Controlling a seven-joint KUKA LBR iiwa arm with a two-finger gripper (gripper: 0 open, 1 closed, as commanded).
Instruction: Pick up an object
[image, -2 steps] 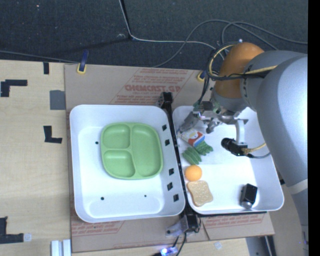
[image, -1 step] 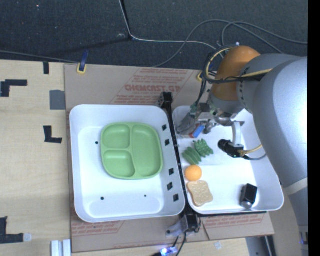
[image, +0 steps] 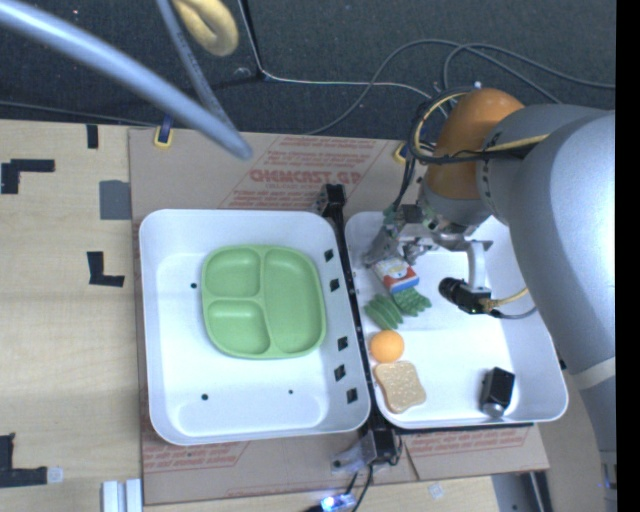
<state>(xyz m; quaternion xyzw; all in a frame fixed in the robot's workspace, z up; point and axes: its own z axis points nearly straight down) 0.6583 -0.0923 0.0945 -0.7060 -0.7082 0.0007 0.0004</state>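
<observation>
My gripper (image: 401, 247) hangs low in the right bin (image: 530, 345), near its back left corner. Right under it lies a small red, white and blue carton (image: 400, 276). A green leafy vegetable (image: 399, 304) lies just in front of the carton. Further toward the front are an orange (image: 386, 346) and a slice of bread (image: 400, 386). A small black object (image: 496, 391) rests at the bin's front right. The arm's grey body and orange band cover the bin's back right.
The left bin (image: 165, 300) holds a green divided plate (image: 265, 301). A black divider (image: 345, 300) with clips runs between the two bins. A black cable end (image: 466, 295) hangs beside the gripper over the right bin.
</observation>
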